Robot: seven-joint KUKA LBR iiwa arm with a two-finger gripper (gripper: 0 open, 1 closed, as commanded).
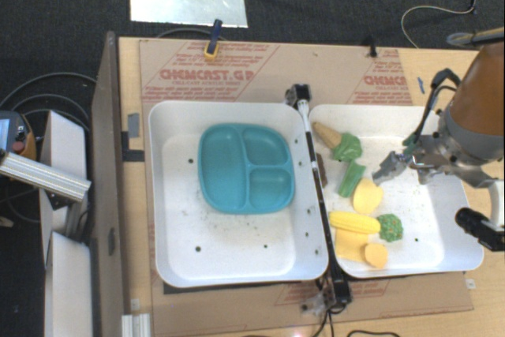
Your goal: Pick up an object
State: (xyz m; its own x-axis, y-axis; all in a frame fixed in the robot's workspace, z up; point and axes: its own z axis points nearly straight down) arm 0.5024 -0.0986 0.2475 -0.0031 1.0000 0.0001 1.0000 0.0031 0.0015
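The grey two-finger gripper (392, 167) hangs over the right shallow white plastic bin (451, 247), and whether it is open or closed I cannot tell. Nothing shows between its tips. Just left of it lie a green plastic vegetable piece (351, 178) and a pale yellow rounded piece (367, 197); further up-left, a tan cone with a green leafy top (337, 141). Below it sit a yellow corn cob (353, 222), a green broccoli floret (390, 227) and an orange-yellow round piece (376, 254). Far left, the other white bin (180, 256) holds a teal divided plastic tray (245, 169).
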